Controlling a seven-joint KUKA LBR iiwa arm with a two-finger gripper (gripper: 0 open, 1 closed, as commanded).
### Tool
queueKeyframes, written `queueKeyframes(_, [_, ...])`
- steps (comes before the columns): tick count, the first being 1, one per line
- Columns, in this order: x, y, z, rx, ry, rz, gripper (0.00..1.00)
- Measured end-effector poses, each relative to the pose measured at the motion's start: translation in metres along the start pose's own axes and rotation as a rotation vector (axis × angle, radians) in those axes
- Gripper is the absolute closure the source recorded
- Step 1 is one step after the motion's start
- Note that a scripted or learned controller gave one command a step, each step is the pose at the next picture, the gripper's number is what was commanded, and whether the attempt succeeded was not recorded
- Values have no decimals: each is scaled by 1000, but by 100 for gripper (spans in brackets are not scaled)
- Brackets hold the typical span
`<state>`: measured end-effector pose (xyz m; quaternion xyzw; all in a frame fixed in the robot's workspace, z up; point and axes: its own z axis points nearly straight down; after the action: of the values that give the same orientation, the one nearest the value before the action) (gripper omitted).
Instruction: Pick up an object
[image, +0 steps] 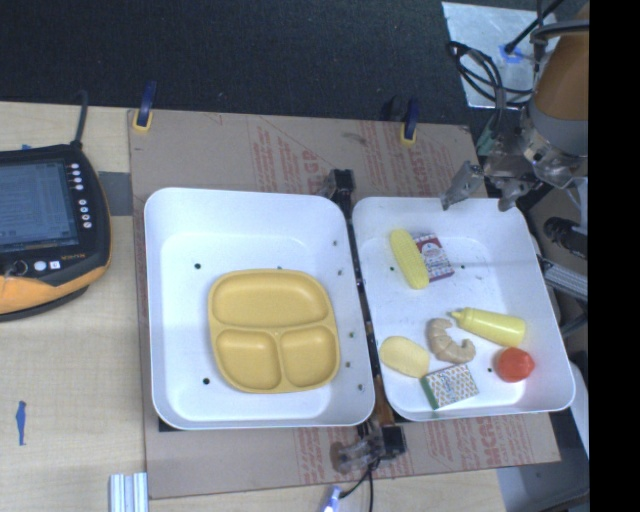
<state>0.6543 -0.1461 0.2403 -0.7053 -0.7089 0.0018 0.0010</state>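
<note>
At the right bin's far rim: two-finger gripper (484, 190) of the grey arm, fingers spread apart, nothing between them, poised above the rim and clear of every object.
Right bin: shallow white plastic bin (500, 225), bearing all the loose items.
Far items: yellow toy corn cob (407, 258), touching a small red-and-white printed packet (434, 256) on its right.
Near items: yellow squeeze bottle lying on its side (488, 324); tan ginger-like lump (449, 340) just beside it; pale yellow lemon-shaped piece (404, 356); small green-edged patterned box (449, 386); red tomato-like ball (514, 364).
Left bin: shallow white plastic bin (180, 240) holding a yellow three-compartment plate (272, 329).
Bench, left: black-and-orange control pendant (45, 225).
Progress: nothing lifted yet; choice of target, descent, grip and lift all appear left to do. Corn cob and packet lie nearest the gripper.
</note>
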Motion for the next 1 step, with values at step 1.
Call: queueKeyframes(1, [-6,-71,77,2,0,0,0])
